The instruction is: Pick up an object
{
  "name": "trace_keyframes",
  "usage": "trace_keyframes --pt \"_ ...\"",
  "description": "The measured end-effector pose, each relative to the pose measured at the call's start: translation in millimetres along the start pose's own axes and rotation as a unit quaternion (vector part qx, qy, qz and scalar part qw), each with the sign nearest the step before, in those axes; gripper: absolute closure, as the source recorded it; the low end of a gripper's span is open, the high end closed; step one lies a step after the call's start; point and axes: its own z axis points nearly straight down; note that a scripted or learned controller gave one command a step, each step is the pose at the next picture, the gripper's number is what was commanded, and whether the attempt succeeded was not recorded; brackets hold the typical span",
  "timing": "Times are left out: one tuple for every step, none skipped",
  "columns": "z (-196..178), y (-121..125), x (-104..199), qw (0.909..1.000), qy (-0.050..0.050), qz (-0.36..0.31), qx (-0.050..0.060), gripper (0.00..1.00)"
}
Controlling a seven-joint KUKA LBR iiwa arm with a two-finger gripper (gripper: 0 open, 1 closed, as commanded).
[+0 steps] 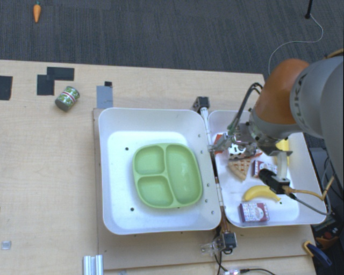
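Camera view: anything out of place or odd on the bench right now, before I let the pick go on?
Two strays outside the bins: a small can lying on its side on the bench left of the left bin, and a toy carrot on the carpet beyond the bench. The green divided plate sits slightly askew in that bin.

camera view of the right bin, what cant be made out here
- Gripper: the arm's wrist and cabling crowd it in the camera view, so whether its fingers are open or shut cannot be told.
- Right bin: the arm covers its upper part, hiding whatever lies beneath.
- Yellow item: mostly hidden by the arm.
- Maroon packet: label too small to read.
- Small can on the bench: label too small to read.
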Motion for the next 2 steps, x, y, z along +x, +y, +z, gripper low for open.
trace_keyframes --pt "0.0 0.0 -0.1 1.0 0.0 0.0 0.0 0.0" --pt "1.1 3.4 -0.8 1.0 0.001 0.0 -0.001 0.0"
